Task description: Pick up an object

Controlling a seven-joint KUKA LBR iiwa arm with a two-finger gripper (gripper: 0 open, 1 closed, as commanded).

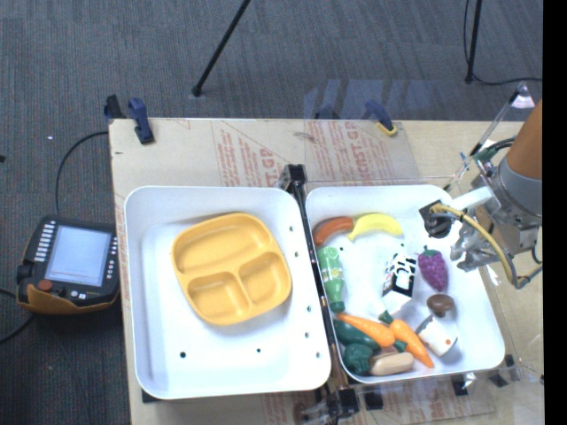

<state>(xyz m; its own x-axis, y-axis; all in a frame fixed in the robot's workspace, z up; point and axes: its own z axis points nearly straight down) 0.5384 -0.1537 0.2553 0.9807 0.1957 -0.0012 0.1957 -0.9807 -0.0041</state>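
- at the start of the pick: grey arm with orange band [532, 162] reaching in from the right, tool [469, 251] hovering over the right edge of the right shallow white bin [496, 326], nothing seen in its grip
- cannot tell whether the tool is released or clenched; cables and brackets clutter that part of the view
- candidates all in the right bin: purple plastic grape bunch [433, 268] nearest the tool, black-and-white carton [400, 275] just beside it, brown toy mushroom [440, 305] below, curved yellow toy banana [376, 227] near the top
- best to pick the grapes or the banana: each lies with some bare white floor around it, so room for both sides of the tool
- best to avoid the lower pile, where two orange plastic carrots [390, 332], dark green vegetable [357, 355] and tan bun-like piece [392, 363] touch and overlap
- descend straight over the middle of the chosen thing, closing across its narrow width
- keep clear of the bin wall; grapes sit near it, likely to roll if nudged
- lift slowly, checking the thing comes up too
- left shallow white bin [151, 361] with the yellow three-compartment tray [230, 268] needs no attention
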